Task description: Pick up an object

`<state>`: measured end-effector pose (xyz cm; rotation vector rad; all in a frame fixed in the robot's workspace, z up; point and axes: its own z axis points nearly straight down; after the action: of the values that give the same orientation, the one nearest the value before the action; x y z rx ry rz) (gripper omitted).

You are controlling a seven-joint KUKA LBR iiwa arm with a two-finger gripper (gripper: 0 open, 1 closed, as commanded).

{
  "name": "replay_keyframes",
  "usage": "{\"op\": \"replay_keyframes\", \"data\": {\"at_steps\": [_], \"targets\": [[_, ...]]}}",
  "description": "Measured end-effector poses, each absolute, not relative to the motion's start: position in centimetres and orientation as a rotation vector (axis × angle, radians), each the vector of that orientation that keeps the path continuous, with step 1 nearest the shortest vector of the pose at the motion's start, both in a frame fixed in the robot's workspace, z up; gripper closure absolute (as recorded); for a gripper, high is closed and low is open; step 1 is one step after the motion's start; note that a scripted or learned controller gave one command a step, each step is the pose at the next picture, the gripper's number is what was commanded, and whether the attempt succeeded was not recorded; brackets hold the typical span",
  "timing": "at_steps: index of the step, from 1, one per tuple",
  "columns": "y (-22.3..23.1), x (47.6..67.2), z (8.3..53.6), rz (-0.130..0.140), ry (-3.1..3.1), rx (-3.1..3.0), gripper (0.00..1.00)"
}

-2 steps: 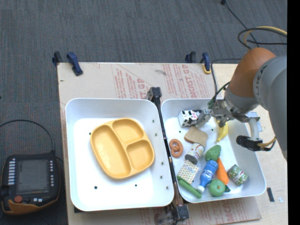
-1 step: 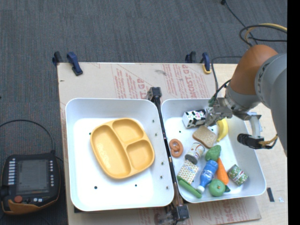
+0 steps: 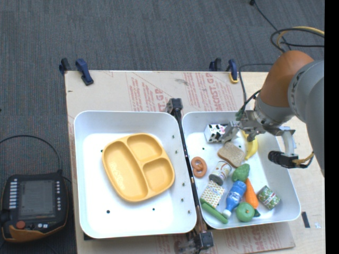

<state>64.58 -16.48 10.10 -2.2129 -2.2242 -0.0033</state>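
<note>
While the grey two-finger gripper (image 3: pixel 237 130) hangs low in the right white bin (image 3: pixel 288 187), its finger state hidden, a yellow plastic banana (image 3: pixel 252 148) lies just beside it.

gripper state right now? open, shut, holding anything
Two-finger gripper: cannot be told; it hangs low in the right white bin, by the black-and-white cow toy.

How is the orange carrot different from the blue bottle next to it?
The carrot is orange with a pointed tip and a green top; the blue bottle is blue with a white cap. The carrot tapers along its length, while the bottle is rounder and chunkier. The carrot lies nearer the bin's right side; the bottle lies to its left. Both lie flat, touching, in the right bin.
</note>
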Motion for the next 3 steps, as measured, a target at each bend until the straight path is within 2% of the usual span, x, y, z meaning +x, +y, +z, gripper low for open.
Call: {"op": "replay_keyframes", "data": {"at_steps": [1, 2, 3], "targets": [[-12.6, 64.3, 8.7, 0.003, -2.222, -2.215, 0.0], [-17.9, 64.6, 8.9, -0.008, -2.222, -2.209, 0.0], [-18.0, 64.5, 9.8, -0.002, -2.226, -2.208, 1.0]]}}
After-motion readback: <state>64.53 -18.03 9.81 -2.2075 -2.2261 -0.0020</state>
